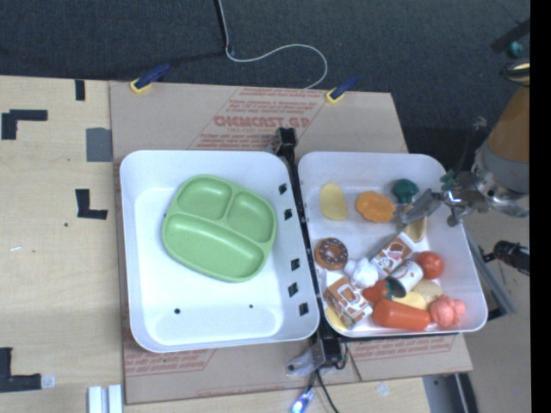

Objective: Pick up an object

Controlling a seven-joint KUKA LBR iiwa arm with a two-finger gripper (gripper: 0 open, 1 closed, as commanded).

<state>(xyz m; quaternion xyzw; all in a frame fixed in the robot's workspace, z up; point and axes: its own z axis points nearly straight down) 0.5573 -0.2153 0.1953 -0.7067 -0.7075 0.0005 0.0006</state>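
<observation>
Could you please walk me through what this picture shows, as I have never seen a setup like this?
One camera fixed above a bench looks down at a slant. Two shallow white bins sit side by side on cardboard. The left bin holds a green divided plate. The right bin holds a heap of toy food: a chocolate doughnut, a yellow piece, an orange piece, a red sausage and more. The grey and orange machine at the right is a robot arm. Its two-finger gripper reaches over the right bin; whether it holds anything cannot be told.

Green plate (219, 227), white bins (138, 231), brown sprinkled doughnut (331, 253).
</observation>
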